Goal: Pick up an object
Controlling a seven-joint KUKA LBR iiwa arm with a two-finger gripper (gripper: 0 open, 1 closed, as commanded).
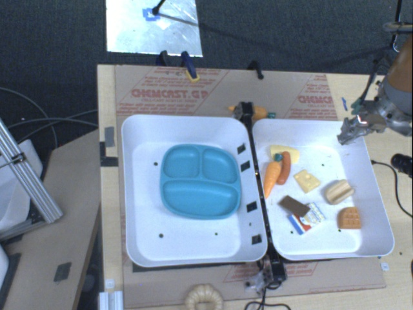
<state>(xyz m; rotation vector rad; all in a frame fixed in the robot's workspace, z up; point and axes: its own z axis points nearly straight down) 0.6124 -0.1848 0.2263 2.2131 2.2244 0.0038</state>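
White right-hand bin (377, 234) held the toy food. Gripper (350, 133) hung over its far right rim; whether its fingers were apart or together could not be told. Nearest pick, cheese wedge (307, 180), lay down-left of it, carrot (271, 178) beyond, long axis near-to-far. Board (169, 93) read "CHEMCAST GP".
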